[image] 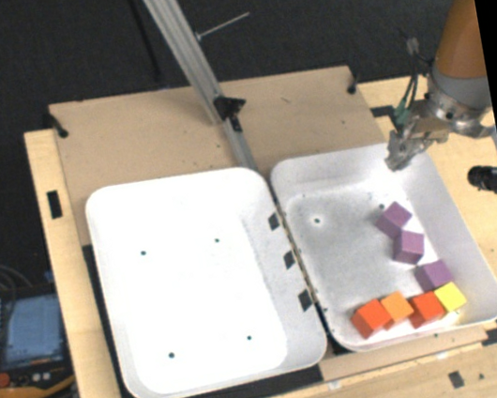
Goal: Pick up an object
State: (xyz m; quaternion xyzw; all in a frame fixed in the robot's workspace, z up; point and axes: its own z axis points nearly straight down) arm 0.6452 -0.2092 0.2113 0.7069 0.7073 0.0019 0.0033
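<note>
The grey arm with its orange band point(458, 37) reaches in from the right, and its metal 2-finger gripper point(400, 155) hangs over the far right corner of the right shallow white plastic bin point(323, 190). Nothing shows between its fingers; whether they are spread or pressed together I cannot tell, as they are too small and blurred.

The objects all lie in the right bin, well apart from the gripper. 3 purple blocks run down the right side: the upper purple block point(393, 218), tilted, the middle purple block point(408, 246) just below and touching it, and the lower purple block point(431, 274) nearer the front. Along the front wall sits a row of small blocks packed side by side: a red-orange block point(372, 317), a lighter orange block point(397, 306), another red-orange block point(427, 307) and a yellow block point(450, 297), the last just under the lower purple block.

The left shallow white plastic bin point(191, 280) sits beside the right one on the pale wooden bench point(198, 126). A slanted metal rail point(190, 56) crosses the bench from the far side toward the seam between the 2 bins. A handheld control pendant with a blue screen point(26, 332) lies off the bench at the left.
</note>
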